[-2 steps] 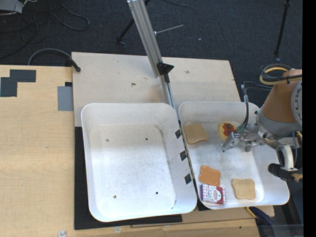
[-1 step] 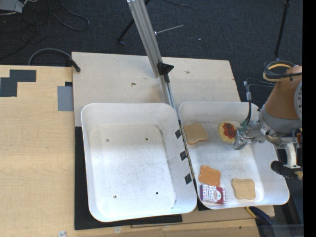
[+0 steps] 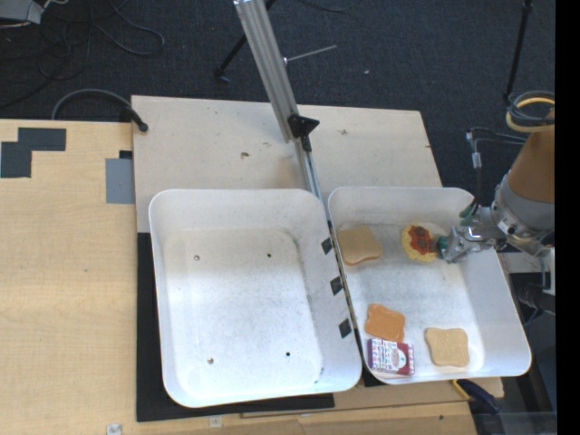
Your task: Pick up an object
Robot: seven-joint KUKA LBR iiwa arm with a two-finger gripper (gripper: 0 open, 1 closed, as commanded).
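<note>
One fixed camera looks down at a slant on both bins (image 3: pixel 245 388); my arm (image 3: pixel 535 175) enters from its right.

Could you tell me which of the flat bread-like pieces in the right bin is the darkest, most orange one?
The orange-brown toast slice just above the red-and-white packet. The tan slice by the divider and the pale slice near the front corner are lighter.

Even, soft overhead light; white bins (image 3: pixel 245 243) bright, faint shadows; floor dim; image slightly soft, grainy
</note>
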